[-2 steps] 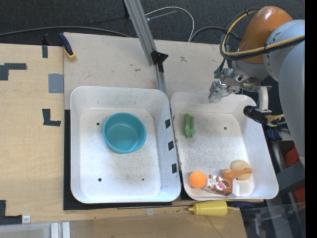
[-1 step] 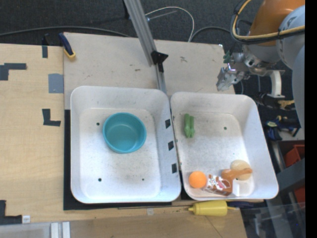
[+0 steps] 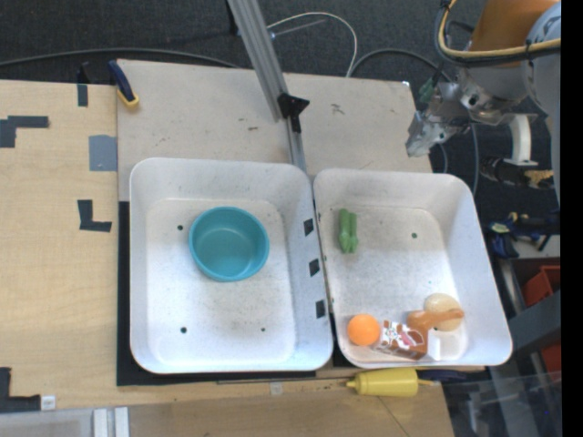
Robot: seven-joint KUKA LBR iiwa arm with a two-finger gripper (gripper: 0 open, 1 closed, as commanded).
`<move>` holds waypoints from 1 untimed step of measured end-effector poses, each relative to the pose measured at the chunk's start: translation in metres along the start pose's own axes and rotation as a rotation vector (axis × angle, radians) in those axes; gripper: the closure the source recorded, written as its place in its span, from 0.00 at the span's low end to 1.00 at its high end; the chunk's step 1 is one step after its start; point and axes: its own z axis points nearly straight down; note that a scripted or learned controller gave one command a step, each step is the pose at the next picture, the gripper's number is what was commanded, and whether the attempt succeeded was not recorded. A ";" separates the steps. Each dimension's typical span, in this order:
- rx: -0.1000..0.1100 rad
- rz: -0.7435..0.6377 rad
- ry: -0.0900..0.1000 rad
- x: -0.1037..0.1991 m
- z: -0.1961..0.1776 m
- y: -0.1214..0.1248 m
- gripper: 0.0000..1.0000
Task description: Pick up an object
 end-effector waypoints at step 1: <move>0.005 -0.004 0.002 0.052 0.011 -0.004 1.00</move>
